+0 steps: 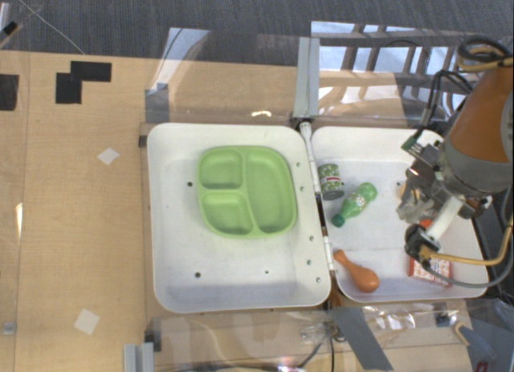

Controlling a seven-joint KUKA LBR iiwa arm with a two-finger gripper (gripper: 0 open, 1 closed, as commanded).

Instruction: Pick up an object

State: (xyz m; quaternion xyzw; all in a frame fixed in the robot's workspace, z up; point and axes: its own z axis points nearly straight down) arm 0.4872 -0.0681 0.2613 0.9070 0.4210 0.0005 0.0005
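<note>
Objects for picking lie in the right bin (385, 147): nearest, an orange drumstick (357, 271) and red packet (427, 269), then a green bottle (354, 204) and small can (330, 180); a miss is risked, since the gripper (419, 211) hangs beside them, jaw state undeterminable.

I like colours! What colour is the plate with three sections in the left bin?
The plate is light green, seen in the camera view.

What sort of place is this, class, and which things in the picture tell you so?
Probably a robotics lab test bench: a robot arm hangs over two white bins, one holding a green divided plate, the other a toy-like green bottle.
</note>
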